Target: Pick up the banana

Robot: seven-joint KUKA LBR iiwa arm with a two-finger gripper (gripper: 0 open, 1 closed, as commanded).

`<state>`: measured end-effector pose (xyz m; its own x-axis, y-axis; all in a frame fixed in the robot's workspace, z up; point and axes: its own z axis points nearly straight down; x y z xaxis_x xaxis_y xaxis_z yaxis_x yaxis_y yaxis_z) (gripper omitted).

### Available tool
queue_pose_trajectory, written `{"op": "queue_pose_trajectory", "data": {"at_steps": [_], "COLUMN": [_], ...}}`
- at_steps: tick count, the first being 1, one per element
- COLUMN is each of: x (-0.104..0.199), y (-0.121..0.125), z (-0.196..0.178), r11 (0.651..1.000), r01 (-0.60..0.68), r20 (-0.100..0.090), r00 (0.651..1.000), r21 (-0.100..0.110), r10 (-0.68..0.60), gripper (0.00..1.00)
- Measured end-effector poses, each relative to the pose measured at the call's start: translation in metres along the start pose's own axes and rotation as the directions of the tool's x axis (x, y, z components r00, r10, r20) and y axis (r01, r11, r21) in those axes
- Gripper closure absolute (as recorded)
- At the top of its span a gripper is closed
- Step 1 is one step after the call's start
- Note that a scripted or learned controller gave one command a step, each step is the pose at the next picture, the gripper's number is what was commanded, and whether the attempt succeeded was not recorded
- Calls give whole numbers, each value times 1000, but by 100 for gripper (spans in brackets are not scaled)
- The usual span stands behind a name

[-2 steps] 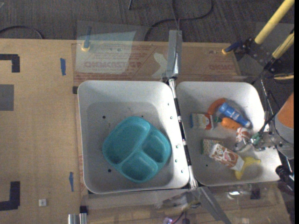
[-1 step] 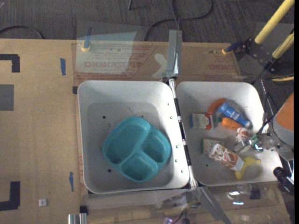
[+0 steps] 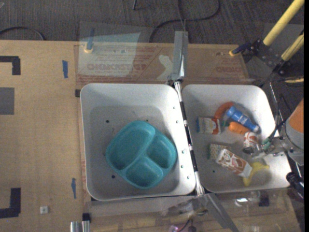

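Fingers' state unreadable on the metal gripper (image 3: 263, 146), just above the curved yellow banana (image 3: 257, 171).

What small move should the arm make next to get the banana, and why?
Probably shift the end effector toward the near edge of the right bin and lower it: the banana lies nearer that edge, partly tucked under the carton, and is not between the fingers.

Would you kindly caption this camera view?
Gripper hovers above right bin clutter near banana; teal tray fills left bin.
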<state>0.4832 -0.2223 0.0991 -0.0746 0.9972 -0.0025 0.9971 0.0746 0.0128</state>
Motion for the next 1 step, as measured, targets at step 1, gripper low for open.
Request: {"op": "queue_pose_trajectory", "data": {"at_steps": [1], "x": [4], "y": [1], "z": [0], "r11": [1000], "r01": [5], "r20": [-8], "r00": [1000], "r21": [3], "r10": [-5], "gripper": [0]}}
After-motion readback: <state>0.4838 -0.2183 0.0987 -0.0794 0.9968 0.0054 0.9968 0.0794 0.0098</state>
